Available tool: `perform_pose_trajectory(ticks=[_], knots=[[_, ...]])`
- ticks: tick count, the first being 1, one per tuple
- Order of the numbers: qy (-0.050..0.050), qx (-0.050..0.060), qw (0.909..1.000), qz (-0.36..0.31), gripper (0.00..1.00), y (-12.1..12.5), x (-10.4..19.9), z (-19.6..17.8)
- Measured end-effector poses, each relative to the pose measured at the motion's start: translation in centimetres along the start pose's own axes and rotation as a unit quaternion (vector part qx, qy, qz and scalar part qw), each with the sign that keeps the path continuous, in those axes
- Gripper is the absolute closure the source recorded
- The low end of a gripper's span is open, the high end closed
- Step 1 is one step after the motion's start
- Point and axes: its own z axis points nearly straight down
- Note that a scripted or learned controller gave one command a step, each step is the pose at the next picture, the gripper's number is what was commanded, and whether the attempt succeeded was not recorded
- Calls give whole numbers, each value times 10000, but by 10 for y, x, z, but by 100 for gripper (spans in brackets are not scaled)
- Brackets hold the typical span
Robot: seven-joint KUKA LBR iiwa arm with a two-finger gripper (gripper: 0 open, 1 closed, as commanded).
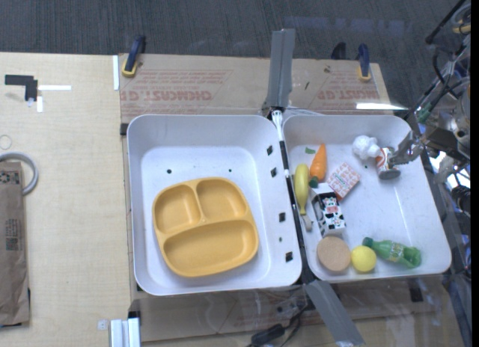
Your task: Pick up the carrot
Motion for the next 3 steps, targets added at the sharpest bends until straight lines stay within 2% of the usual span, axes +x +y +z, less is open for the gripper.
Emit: perform_pose_trajectory(ticks=[1,2,3], knots=[[2,12,9998,-189,0,-47,29,36],[1,8,9978,-663,0,-24,91,86],[2,-5,9929,-1188,0,21,139,85]])
